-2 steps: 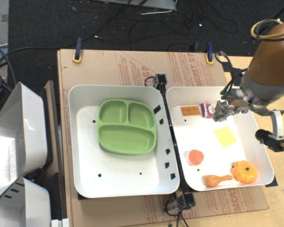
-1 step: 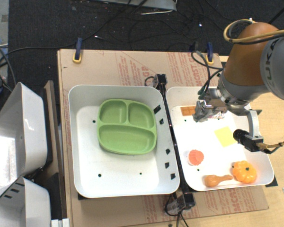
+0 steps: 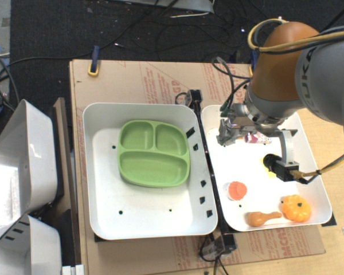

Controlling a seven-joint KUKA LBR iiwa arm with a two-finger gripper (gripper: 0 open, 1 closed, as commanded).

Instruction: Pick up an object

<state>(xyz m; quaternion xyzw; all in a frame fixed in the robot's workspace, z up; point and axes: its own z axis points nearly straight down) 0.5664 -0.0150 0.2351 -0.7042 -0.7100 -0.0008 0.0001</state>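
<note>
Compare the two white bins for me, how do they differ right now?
The left bin holds one large green divided plate; the right bin holds several small things: a round orange-red piece, a tan gourd shape and a small orange pumpkin. The arm's end effector hangs over the right bin, not the left. Both are shallow, white, side by side.

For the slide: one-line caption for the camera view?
KUKA arm's gripper over the right bin above toy foods; green divided plate sits in the left bin.
</note>
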